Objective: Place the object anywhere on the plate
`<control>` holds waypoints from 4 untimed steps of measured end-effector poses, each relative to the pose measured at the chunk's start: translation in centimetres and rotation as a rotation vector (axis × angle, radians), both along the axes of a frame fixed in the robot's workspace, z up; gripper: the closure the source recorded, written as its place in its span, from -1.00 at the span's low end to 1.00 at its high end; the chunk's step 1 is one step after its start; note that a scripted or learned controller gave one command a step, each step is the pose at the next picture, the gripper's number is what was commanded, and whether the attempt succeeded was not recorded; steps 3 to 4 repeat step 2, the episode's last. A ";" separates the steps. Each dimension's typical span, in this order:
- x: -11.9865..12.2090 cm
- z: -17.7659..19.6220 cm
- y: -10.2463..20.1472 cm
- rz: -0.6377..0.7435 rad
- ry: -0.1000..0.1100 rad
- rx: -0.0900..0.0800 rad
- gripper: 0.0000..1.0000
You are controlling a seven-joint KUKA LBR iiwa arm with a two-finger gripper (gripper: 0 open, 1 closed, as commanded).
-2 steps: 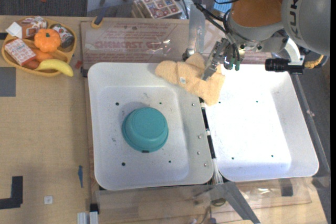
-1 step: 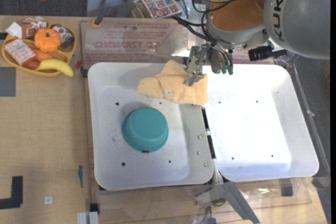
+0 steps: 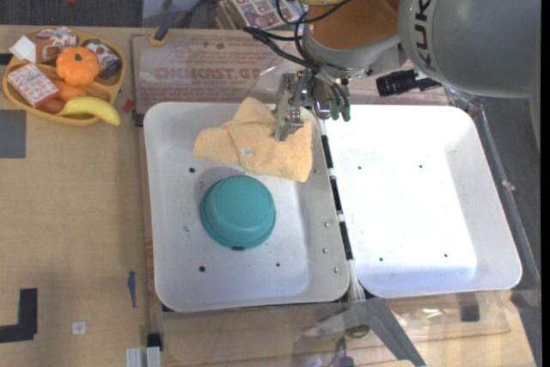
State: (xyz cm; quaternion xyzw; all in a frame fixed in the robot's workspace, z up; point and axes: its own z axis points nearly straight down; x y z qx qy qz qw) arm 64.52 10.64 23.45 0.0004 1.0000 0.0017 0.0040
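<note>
A crumpled yellow cloth lies in the back half of the left bin. In front of it, near the bin's middle, sits a round teal plate. My gripper reaches down from the arm at the upper right and its tip rests on the cloth's right part, close to the divider between the bins. The cloth bunches up around the tip and hides its end. Cloth and plate lie close together, the cloth's front edge just behind the plate's rim.
The right bin stands beside the left one. A yellow bowl of toy fruit sits on the bench at far left. A cardboard strip runs behind the left bin. The arm's bulk hangs over the back of both bins.
</note>
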 end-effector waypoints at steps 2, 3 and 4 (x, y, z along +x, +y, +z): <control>0.0 -0.3 5.2 0.002 -0.001 0.001 -1.00; 0.0 -0.3 5.2 0.002 -0.001 0.001 -1.00; 0.0 -0.3 5.2 0.002 -0.001 0.001 -1.00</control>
